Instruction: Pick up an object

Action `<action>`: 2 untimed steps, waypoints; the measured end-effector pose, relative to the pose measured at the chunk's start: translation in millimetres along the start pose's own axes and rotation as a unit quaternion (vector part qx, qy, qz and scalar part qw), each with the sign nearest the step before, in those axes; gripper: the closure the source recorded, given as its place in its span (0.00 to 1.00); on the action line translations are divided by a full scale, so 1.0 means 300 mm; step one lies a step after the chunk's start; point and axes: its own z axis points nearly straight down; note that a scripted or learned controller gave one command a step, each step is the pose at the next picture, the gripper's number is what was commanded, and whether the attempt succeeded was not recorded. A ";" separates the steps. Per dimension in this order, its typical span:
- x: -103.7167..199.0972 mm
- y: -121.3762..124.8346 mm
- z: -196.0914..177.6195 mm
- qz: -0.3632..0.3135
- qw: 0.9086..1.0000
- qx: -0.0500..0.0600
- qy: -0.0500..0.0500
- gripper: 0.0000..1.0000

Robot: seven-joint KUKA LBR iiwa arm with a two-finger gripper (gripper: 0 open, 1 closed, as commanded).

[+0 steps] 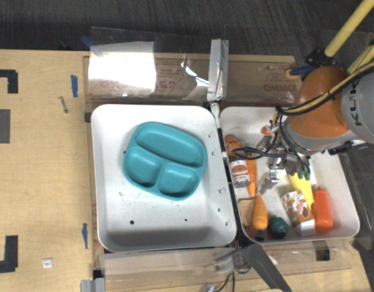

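While the arm reaches in from the right: it hangs over the right bin [351, 224], orange band uppermost.
End effector [273, 176]: low among cables above the bin's middle; whether it is spread or closed, or has hold of anything, I cannot tell.
Left bin [108, 212]: holds a teal divided plate [165, 159], lying flat near the centre.
Right bin contents: small bottle [240, 173] by the left wall; toy carrot [260, 212] near the front; dark green ball [278, 226] just beside the carrot; yellow piece [303, 187] and orange bottle [323, 208] toward the right.
Desk [35, 181]: tan, with black corner marks at left.
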 end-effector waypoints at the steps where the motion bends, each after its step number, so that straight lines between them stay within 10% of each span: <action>1: 0.103 -0.038 -0.002 0.045 0.999 0.000 -0.001 0.00; 2: 0.173 -0.110 -0.002 0.085 0.996 0.000 -0.002 0.00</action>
